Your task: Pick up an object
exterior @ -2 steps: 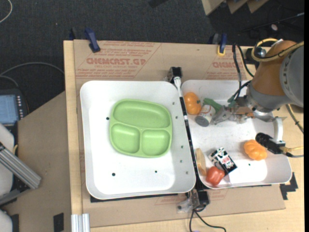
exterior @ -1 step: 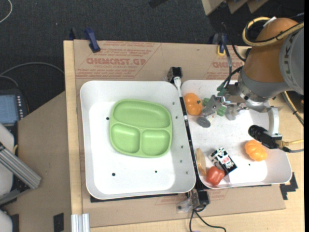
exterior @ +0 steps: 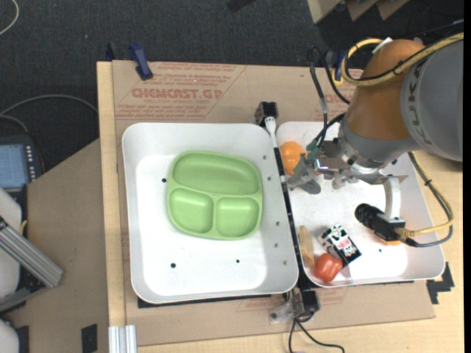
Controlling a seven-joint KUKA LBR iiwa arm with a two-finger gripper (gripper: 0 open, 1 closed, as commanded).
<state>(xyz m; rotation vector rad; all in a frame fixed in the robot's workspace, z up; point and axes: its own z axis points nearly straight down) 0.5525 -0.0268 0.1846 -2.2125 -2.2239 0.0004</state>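
Camera view puts your arm [exterior: 397, 87] reaching in over the right bin [exterior: 419, 263], its orange band above the wrist, with the gripper [exterior: 307, 176] hanging low at that bin's left wall. You cannot tell from here whether it is spread or pressed together; the wrist hides too much. Just left of the gripper, against the same wall, sits an orange ball [exterior: 291, 154], possibly touching it. Toward the near edge of the right bin you have a red tomato-like toy [exterior: 328, 268], with a small black-and-white patterned block [exterior: 341, 243] just above it. Left of the right bin, the left bin [exterior: 147, 263] holds a green divided plate [exterior: 215, 195], well apart from the gripper.
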